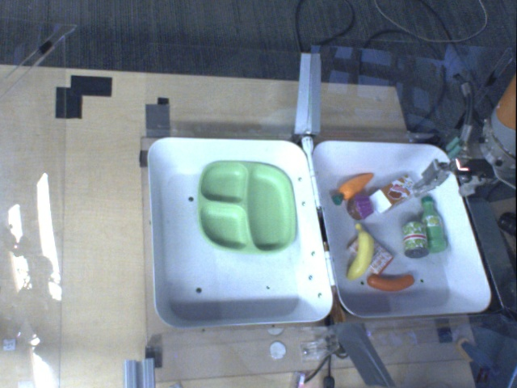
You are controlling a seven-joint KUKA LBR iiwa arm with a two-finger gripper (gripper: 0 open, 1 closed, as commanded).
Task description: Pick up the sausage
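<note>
The sausage [391,281] is a short orange-red link lying flat near the front edge of the right bin [477,297], just right of the banana's lower end. My gripper [431,175] hangs over the far right part of that bin, beside a red-and-white packet [398,191]. It is well behind the sausage, with the green can and bottle between them. Nothing shows in its grasp.
The right bin also holds a carrot [355,186], a purple item [360,207], a banana [361,253], a green can [415,238] and a green bottle [434,225]. A green divided plate [247,204] sits in the left bin [174,289]. A metal post [308,95] rises behind the bins.
</note>
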